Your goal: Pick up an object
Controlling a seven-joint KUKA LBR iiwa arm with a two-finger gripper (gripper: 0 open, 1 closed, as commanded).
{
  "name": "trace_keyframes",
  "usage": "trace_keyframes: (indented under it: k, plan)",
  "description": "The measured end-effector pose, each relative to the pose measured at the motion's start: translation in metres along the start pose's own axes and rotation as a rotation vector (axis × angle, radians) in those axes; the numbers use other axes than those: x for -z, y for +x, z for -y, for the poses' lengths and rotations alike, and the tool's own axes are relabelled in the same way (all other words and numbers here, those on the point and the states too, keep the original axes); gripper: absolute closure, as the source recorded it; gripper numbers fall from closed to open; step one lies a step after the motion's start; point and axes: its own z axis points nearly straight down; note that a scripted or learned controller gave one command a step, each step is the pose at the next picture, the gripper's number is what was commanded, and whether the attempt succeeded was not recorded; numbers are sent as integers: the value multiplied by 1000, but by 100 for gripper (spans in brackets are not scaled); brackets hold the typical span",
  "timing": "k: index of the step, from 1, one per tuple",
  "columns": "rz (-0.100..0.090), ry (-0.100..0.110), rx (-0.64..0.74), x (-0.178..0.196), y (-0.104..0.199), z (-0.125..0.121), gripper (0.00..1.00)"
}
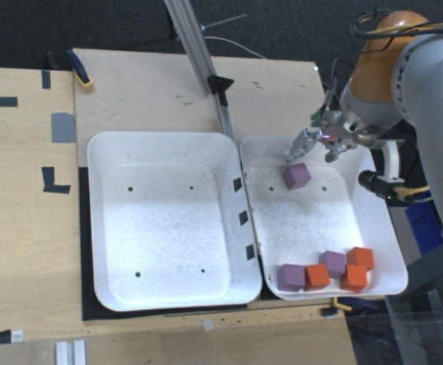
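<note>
Here the gripper [313, 151], spread wide and grasping nothing, hangs tilted just above the purple cube [297, 176].

No text, label, brand, number or sign can be read anywhere. The dark and grey tape pieces [63, 127] on the bench [23, 226] bear no writing, and neither do the small black marks [243, 217] between the bins.

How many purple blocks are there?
3. One purple block lies alone near the top of the right bin, just below the claw. Two more sit among orange blocks at the bin's bottom edge. Another might hide behind those.
</note>
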Motion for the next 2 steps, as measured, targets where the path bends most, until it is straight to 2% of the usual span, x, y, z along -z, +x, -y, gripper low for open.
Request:
trace_keyframes:
  k: [1,2]
  plan:
    - [-2,17,-1,-107,-14,2,0]
    - [0,11,2,-92,-13,0,100]
